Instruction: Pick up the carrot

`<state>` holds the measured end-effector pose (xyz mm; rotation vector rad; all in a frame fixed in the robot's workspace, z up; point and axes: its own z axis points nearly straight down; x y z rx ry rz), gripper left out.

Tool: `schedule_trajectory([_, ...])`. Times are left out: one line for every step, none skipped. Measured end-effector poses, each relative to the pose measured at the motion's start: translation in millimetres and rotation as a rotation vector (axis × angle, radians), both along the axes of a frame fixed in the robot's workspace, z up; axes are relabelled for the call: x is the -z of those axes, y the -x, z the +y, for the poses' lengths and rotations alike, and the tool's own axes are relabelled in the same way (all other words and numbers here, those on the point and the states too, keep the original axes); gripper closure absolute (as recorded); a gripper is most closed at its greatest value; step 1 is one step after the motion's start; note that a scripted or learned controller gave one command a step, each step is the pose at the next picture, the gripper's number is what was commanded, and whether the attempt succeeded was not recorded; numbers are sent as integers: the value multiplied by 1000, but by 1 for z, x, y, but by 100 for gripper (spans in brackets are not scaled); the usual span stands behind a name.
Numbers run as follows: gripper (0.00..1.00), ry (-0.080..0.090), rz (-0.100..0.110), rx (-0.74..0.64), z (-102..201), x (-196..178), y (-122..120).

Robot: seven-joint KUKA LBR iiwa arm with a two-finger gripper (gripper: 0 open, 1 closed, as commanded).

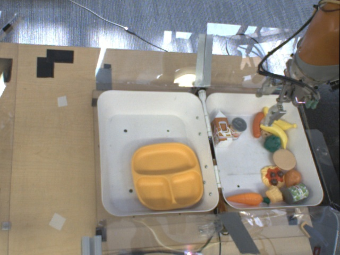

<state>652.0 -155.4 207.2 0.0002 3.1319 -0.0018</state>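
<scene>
The carrot (245, 198) is orange with a small green tip. It lies flat along the near wall of the right bin (239, 163), pointing left. My gripper (275, 109) hangs over the far right part of that bin, above a banana (280, 129) and a red sausage (257, 125). It is well away from the carrot, and I see nothing held in it. The grey arm with its orange band (324, 28) comes in from the upper right.
A green vegetable (273, 143), a brown disc (284, 159), a pizza slice (273, 176), a green can (297, 193) and a yellow piece (274, 194) crowd the bin's right side beside the carrot. A brown carton (223, 130) stands near the divider. A yellow compartment plate (167, 174) lies in the left bin (117, 121).
</scene>
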Motion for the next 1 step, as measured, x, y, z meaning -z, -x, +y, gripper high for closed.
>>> schedule_trajectory([0,-3,7,141,2,96,14])
